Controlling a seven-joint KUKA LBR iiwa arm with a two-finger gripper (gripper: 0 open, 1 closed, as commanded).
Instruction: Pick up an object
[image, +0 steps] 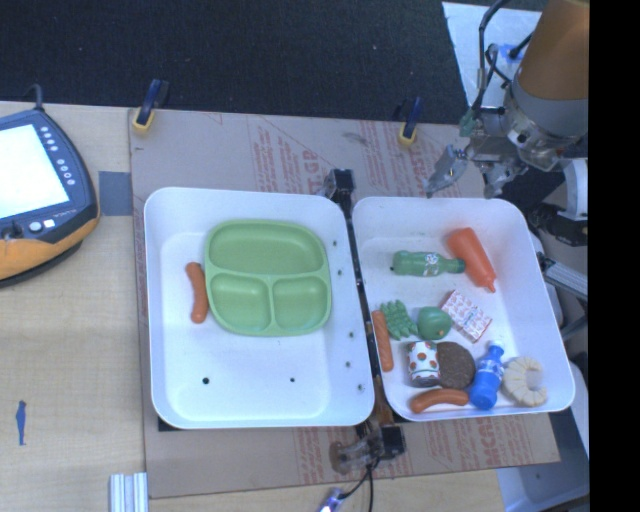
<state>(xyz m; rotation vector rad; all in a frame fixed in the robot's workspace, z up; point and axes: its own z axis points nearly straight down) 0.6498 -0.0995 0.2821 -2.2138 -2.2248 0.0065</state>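
Surface (250, 150) spans the frame, brown board on light wood. Left bin (170, 380) sits centre-left, right bin (535, 300) centre-right, rims touching. Arm (555, 50) enters at upper right, orange band visible. Green divided tray (268, 277) lies in the upper part of the left bin, with a small sausage (198, 292) just beside it on the left. A tablet-like pendant (40, 190) rests at the far left edge.

Gripper (470, 178) hangs above the right bin's top rim, fingers spread apart and holding nothing.

No single target is named; candidates crowd the right bin. Orange carrot (472, 256) and green bottle (428, 264) lie nearest the gripper, touching at upper middle. Lower down: leafy green piece (398, 320), green pepper (434, 323), checkered packet (467, 315), brown cookie (457, 365), spotted cup (424, 362), blue bottle (487, 378), pale ring (525, 381), second sausage (438, 400), thin carrot stick (382, 340) by the left wall.

Risks, as judged: descending here likely hits the rim. Carrot and bottle touch, so a close may nudge one and slip off the rounded bodies. The lower cluster is packed tight; fingers may land on neighbours or pinch two items.
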